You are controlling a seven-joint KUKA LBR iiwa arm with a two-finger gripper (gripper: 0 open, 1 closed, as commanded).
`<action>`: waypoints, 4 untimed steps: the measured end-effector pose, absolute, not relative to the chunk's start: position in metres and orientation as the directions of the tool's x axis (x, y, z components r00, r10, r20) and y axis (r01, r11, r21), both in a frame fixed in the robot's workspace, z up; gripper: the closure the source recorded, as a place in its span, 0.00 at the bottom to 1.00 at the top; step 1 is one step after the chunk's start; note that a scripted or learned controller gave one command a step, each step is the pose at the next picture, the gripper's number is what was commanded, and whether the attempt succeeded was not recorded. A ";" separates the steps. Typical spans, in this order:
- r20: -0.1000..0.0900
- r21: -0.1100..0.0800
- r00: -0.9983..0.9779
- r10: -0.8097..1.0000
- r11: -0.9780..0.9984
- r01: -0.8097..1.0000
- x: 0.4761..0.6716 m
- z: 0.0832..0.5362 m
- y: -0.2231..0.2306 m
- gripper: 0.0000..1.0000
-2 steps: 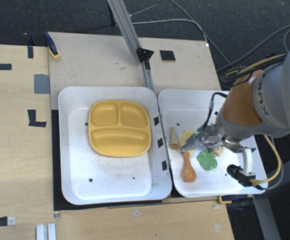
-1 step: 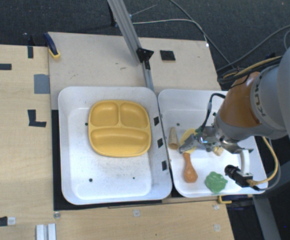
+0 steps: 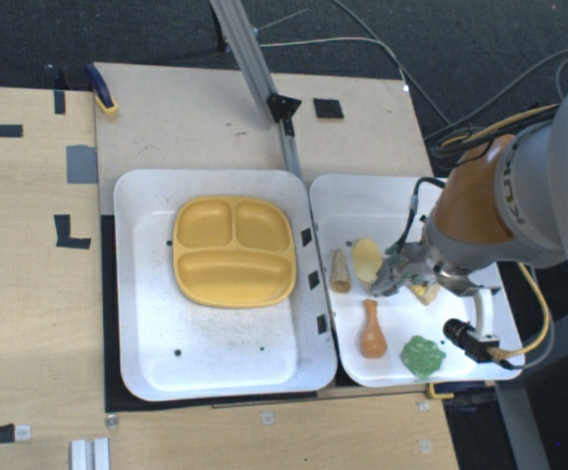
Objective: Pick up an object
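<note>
The gripper [image 3: 394, 274] sits low in the right bin [image 3: 335, 196], at right of centre in the frame, just beside a pale yellow piece [image 3: 366, 258]. Whether its jaws are open or closed on anything I cannot tell. A tan stick [image 3: 341, 270], orange pin [image 3: 372, 331] and green lump [image 3: 422, 355] lie near it. Nothing looks lifted; the pick seems not yet done. A yellow plate [image 3: 234, 252] fills the left bin [image 3: 147, 292].

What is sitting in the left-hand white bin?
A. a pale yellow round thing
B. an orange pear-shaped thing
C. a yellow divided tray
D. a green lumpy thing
C: the yellow divided tray lies flat in the left bin, while the green, orange and pale yellow pieces are all in the right bin.
</note>
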State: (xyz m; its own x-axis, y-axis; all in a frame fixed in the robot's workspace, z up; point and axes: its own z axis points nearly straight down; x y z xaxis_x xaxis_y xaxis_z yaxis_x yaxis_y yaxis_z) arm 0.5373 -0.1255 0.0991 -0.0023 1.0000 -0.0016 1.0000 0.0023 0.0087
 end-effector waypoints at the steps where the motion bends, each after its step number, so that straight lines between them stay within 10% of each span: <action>1: 0.000 0.002 -0.002 1.000 0.002 1.000 0.544 0.143 -0.125 1.00; 4: 0.002 -0.001 -0.007 1.000 0.007 1.000 0.547 0.240 -0.067 1.00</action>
